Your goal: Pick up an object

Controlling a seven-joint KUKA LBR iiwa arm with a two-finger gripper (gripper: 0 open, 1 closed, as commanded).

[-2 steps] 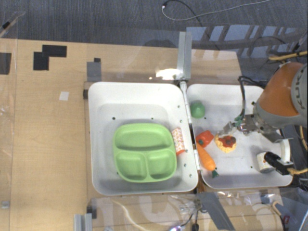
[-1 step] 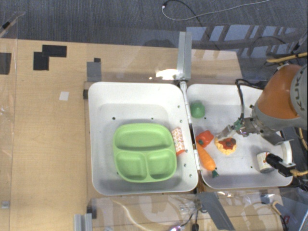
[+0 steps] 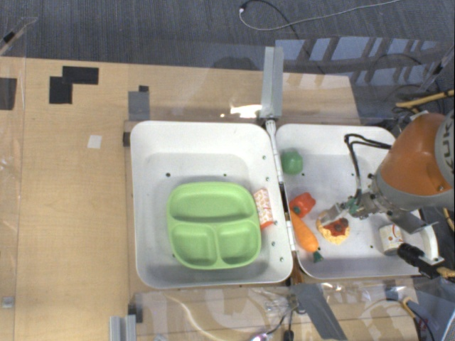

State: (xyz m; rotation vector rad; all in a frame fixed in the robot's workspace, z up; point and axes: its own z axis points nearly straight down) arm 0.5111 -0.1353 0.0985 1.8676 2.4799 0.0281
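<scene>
The right bin (image 3: 334, 137) holds a green round toy (image 3: 291, 162) near its far left corner. A red pepper (image 3: 302, 203) and an orange carrot (image 3: 306, 235) lie along its left wall. A small yellow pastry with a red topping (image 3: 334, 228) sits near the bin's middle. My gripper (image 3: 353, 207) hangs low over the bin, just right of and above the pastry, close to its upper edge. Nothing is visibly between its fingers. The arm's orange band (image 3: 419, 163) rises to the right.
In the left bin (image 3: 149, 190) lies a green divided plate (image 3: 213, 224), with a small orange and white packet (image 3: 263, 207) against its right edge. A narrow wall separates the two bins. Cables run along the right bin's far side.
</scene>
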